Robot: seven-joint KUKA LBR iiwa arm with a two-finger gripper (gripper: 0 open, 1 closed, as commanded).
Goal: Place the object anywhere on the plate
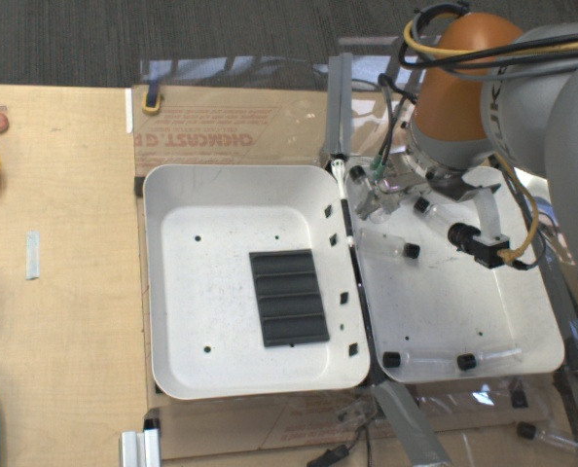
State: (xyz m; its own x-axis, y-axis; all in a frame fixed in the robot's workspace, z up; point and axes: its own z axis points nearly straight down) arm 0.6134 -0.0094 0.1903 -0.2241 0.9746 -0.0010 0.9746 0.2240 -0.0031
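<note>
- Camera view: nearest the camera is the arm's orange band (pixel 464 52), above the right bin (pixel 464 305).
- The hand (pixel 386 185) sits low at that bin's upper-left corner, beside the divider — how far open it is, I cannot tell.
- The object, a black ribbed block (pixel 289 298), lies in the left bin (pixel 177 261), left of and below the hand, its long axis running near-to-far.
- No plate can be made out here.

Glossy white plastic bins (pixel 172 358), ribbed matt black block (pixel 289 298)
</note>
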